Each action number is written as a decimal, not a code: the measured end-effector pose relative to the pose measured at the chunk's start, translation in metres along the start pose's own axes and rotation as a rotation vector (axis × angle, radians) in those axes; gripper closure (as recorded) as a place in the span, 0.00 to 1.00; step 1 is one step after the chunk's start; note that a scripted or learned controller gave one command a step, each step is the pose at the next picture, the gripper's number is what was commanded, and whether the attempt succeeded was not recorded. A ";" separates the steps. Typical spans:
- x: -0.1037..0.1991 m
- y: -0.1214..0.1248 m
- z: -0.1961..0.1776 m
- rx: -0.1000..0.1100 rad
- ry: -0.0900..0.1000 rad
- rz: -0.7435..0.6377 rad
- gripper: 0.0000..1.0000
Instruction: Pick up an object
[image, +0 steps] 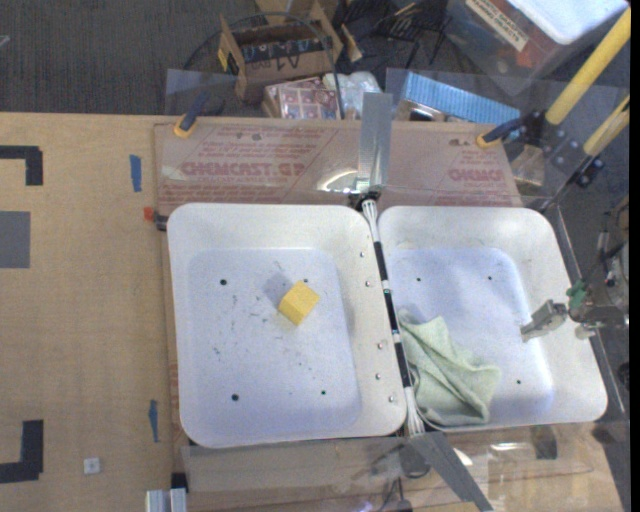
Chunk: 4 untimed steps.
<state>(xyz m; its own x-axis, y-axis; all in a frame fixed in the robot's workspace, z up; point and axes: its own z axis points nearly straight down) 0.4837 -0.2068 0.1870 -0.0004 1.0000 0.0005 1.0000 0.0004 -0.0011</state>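
I see two white bins side by side on the tabletop (80, 330). The left bin (190, 250) holds a small yellow block (298, 302), lying a little above the middle of the bin floor, turned so one corner points toward me. The right bin (530, 240) holds a pale green cloth (447, 370), crumpled in its lower left corner, against the wall it shares with the left bin.

The end effector (545, 318) is at the right side of the right bin, low over the bin's right slope, near the rim. From this angle it is small and blurred, and I cannot tell how far open it is; I see nothing in it.

The cloth is the nearer thing: it lies to the left of and somewhat below the end effector in my view, apart from it, with bare bin floor between them. The block is well apart from the end effector, across the divide in the other bin, at about the same height in the picture.

Behind the bins I see a sheet of cardboard (250, 165) lying flat, with red print on it.
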 end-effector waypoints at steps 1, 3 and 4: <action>-0.001 0.001 -0.010 -0.004 -0.002 0.000 1.00; 0.054 -0.004 -0.056 -0.002 -0.001 -0.335 1.00; 0.025 -0.003 -0.074 -0.007 -0.006 -0.685 1.00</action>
<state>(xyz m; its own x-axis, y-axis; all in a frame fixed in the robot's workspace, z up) 0.4805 -0.1816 0.2608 -0.6330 0.7741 -0.0070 0.7741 0.6330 0.0037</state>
